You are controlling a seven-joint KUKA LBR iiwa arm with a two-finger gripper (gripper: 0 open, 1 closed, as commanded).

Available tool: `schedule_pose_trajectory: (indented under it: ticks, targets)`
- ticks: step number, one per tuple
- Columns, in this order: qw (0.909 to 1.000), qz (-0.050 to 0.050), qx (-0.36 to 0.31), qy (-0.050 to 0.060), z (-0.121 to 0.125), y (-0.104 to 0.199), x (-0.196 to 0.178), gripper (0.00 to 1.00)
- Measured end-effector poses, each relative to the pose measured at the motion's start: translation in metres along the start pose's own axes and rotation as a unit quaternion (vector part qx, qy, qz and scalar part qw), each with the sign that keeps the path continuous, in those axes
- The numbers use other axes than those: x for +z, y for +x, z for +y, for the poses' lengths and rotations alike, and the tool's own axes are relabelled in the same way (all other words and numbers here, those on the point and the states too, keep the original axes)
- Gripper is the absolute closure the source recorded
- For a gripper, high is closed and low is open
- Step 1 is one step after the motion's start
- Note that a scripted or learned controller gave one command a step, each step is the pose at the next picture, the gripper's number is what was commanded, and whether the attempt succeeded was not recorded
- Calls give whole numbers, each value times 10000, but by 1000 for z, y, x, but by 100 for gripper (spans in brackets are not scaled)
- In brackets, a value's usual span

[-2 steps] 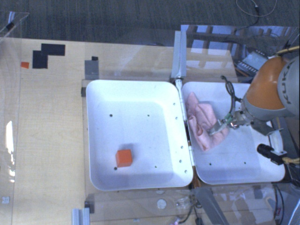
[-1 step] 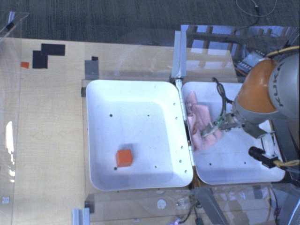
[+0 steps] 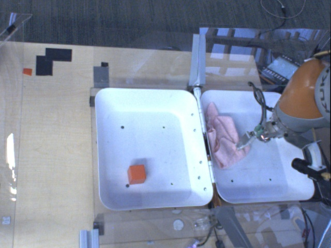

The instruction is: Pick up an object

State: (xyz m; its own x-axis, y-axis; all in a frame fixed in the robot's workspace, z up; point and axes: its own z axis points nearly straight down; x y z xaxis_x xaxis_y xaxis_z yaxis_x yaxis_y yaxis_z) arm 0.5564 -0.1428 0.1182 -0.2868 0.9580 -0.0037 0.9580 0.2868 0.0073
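— Two fingers on the gripper (image 3: 247, 141), and how do they stand?

— They sit at the right edge of the pink cloth (image 3: 223, 139), touching it; whether they are open or closed on it cannot be told.

— Where does the cloth lie?

— It lies crumpled in the right bin (image 3: 289, 190), against that bin's left wall.

— And beyond that?

— An orange cube (image 3: 137, 174) rests in the left bin (image 3: 155, 112), near its front left corner, well apart from the arm (image 3: 305, 94).
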Motion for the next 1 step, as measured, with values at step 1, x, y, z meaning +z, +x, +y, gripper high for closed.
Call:
schedule_pose_trajectory:
  ticks: [1]
  targets:
    - [9999,-35,-85,-59,1,21,25,0]
